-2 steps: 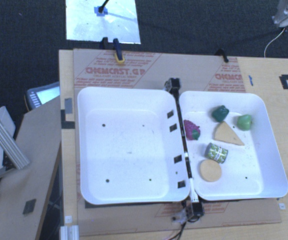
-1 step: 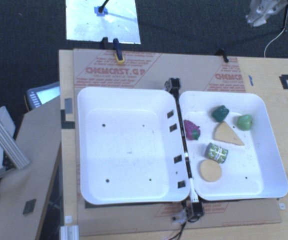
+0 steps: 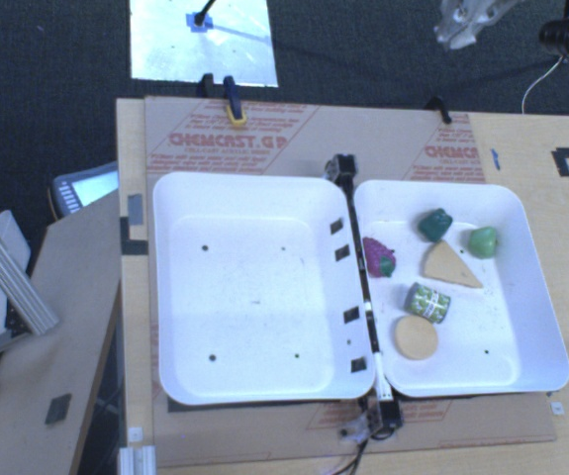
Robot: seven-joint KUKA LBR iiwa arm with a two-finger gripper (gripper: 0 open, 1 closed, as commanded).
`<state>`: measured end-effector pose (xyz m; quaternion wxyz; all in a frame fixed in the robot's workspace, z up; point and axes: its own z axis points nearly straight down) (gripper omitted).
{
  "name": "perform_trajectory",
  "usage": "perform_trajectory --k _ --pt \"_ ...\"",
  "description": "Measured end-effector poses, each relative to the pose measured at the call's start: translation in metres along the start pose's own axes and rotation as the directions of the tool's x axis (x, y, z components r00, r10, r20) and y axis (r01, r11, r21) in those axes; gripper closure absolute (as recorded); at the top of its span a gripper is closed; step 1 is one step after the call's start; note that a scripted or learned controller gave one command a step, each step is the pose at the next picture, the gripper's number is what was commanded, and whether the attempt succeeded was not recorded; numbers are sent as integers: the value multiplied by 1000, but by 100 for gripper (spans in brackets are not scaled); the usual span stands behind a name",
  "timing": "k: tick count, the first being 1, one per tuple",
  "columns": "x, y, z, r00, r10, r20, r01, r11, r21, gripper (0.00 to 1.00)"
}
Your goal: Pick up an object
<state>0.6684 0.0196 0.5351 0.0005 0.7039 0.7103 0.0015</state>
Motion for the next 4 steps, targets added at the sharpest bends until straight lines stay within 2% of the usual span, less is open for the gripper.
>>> perform_trajectory --k 2,3,4 --pt "130 -15 0 1000 -1 -1 1 1000 1 100" --pt "197 -7 1 1000 -1 -1 1 1000 0 100" --pt "215 -3 0 1000 3 1 -3 1000 0 100"
